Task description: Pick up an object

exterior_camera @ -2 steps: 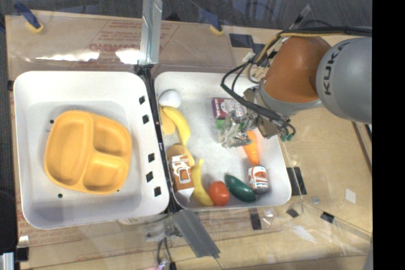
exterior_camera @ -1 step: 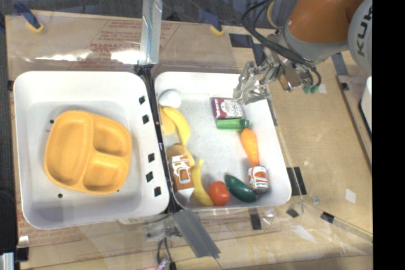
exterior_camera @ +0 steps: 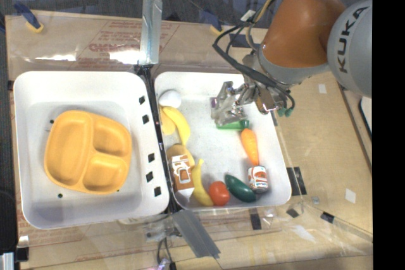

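My gripper (exterior_camera: 226, 112) hangs over the upper middle of the right bin (exterior_camera: 215, 82), just above the green leafy end of an orange carrot (exterior_camera: 250, 143). Whether anything sits between the metal fingers I cannot make out. Along the bin's left side lie a white egg (exterior_camera: 169, 98), a yellow banana (exterior_camera: 176, 124) and a brown bottle (exterior_camera: 181, 169). At the bin's front lie a second banana (exterior_camera: 200, 186), a red tomato (exterior_camera: 219, 193), a dark green vegetable (exterior_camera: 240, 188) and a small red can (exterior_camera: 257, 177).
The left bin (exterior_camera: 38, 88) holds a yellow divided plate (exterior_camera: 87, 150). The grey arm with its orange band (exterior_camera: 302, 31) reaches in from the upper right, with black cables looping by the wrist. A grey tape strip (exterior_camera: 150, 31) runs behind the bins.
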You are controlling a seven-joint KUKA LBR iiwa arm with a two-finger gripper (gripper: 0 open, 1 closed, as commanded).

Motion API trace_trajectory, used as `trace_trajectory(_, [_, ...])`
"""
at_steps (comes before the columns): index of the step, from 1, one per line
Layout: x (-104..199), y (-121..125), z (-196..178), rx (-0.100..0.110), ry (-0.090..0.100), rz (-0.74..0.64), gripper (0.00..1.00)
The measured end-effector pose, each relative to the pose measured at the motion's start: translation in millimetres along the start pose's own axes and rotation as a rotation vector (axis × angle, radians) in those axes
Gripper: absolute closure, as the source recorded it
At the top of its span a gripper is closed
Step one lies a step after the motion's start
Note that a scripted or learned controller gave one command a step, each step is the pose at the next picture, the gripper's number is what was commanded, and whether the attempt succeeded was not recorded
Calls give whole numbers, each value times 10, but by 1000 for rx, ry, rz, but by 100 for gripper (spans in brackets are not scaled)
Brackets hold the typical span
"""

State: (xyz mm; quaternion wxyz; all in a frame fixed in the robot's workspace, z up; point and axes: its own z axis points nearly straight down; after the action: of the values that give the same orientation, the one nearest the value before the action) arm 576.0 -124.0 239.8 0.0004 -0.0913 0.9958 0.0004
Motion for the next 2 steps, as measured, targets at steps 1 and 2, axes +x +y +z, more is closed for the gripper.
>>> trace_trajectory(1, [849,-583,-153,5,-1,-59,100])
trace_trajectory(2, [368,-115,1104,-6,8,-80,100])
